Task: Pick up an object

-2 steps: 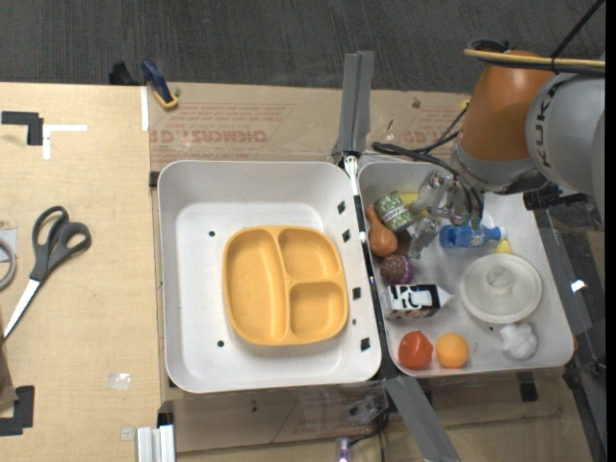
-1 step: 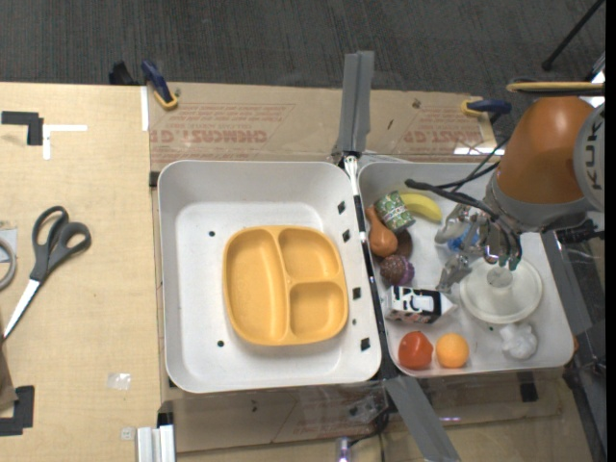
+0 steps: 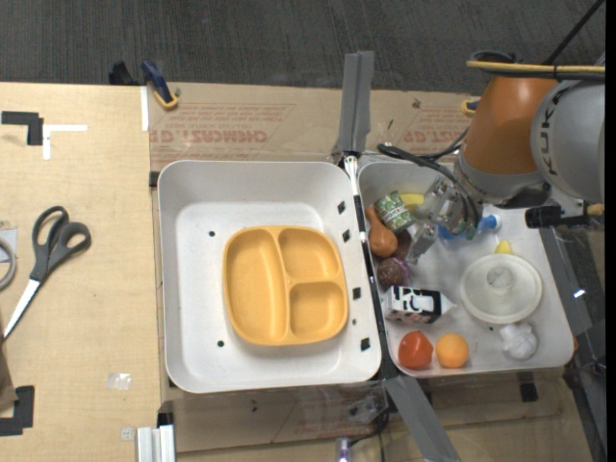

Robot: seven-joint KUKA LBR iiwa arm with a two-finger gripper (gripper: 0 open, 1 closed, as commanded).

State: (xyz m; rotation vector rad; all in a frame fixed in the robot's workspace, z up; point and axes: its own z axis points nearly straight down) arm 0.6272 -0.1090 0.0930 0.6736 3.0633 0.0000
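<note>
Claw [image 3: 435, 221] low in right bin [image 3: 553, 354] w/ food toys; grip state unclear. Should centre over one toy.

A divided tray [image 3: 286, 285] lies in the left bin [image 3: 183, 258]; scissors [image 3: 46, 248] lie left of it.

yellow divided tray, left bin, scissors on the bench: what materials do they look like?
Yellow divided tray: looks like moulded plastic, smooth, soft sheen, rounded compartment walls.
Left bin: probably rigid white plastic, matte to semi-gloss, with rounded corners.
Scissors: dark handles that look like plastic; pale, thin blades, likely metal, though too small to be sure.
</note>
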